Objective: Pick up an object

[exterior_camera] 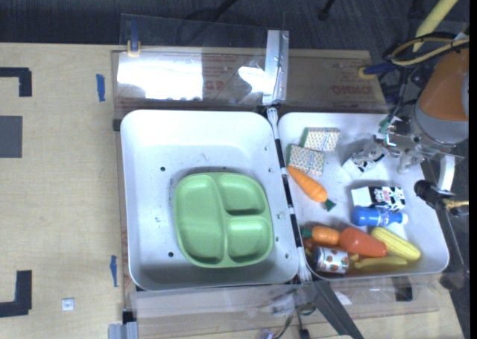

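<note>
Clear bench edge (pixel 223 302), perhaps plastic.

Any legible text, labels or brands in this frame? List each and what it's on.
Nothing can be quoted for certain.
Red print on the cardboard behind the bins: blurred.
Patterned packets: print too small.
Black-and-white carton: no readable letters.
Small can: label blurred.
</note>
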Available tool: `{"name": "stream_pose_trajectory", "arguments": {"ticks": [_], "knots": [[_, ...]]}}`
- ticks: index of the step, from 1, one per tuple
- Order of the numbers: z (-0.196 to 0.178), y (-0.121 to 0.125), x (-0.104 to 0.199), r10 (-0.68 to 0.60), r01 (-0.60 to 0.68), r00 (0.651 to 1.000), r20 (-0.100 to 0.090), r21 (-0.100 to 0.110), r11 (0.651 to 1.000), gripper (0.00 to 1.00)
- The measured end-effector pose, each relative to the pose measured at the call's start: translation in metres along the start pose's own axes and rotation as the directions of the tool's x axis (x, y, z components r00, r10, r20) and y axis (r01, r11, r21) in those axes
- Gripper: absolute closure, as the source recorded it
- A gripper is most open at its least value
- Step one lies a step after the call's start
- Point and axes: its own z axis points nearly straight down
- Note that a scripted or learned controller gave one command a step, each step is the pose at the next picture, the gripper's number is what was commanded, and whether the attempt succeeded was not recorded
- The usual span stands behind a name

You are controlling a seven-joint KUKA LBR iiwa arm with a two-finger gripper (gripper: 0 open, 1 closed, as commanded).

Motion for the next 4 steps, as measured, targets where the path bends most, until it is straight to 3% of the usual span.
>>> {"name": "stream_pose_trajectory", "arguments": {"ticks": [1, 2, 3, 4], "knots": [[0.012, 0.04, 0.008, -0.002, 0.002, 1.0, -0.012, -0.006, 1.0, 0.0], [0.016, 0.004, 0.058, 0.102, -0.102, 0.995, 0.001, 0.022, 0.995, 0.0], [0.006, 0.005, 0.059, 0.099, -0.099, 0.995, 0.001, 0.022, 0.995, 1.0], [-0.084, -0.026, 0.13, 0.045, -0.045, 0.999, 0.0, 0.02, 0.999, 1.0]]}}
